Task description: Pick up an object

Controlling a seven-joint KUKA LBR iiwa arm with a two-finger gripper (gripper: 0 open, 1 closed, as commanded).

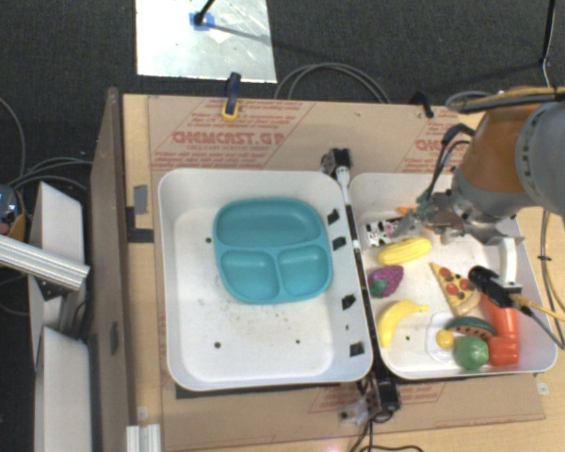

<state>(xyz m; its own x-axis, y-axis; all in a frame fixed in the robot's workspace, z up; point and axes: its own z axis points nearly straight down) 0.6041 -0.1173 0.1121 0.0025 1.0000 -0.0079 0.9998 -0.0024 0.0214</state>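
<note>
Grey arm (537, 149) reached over right bin (527, 361), gripper (443, 217) low beside corn cob (405, 250), grip state could not be determined, banana (395, 318) and pizza slice (455, 288) nearby, teal divided plate (271, 250) lay in left bin (193, 347).

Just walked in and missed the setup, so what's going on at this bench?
A grey KUKA arm reaches in over the right bin, which holds toy food: a corn cob, a banana, a pizza slice, a purple piece, a green ball and a carrot. Its pincer sits low near the bin's far edge, just above the corn cob. Nothing is visibly lifted. The left bin holds a teal divided plate.
</note>
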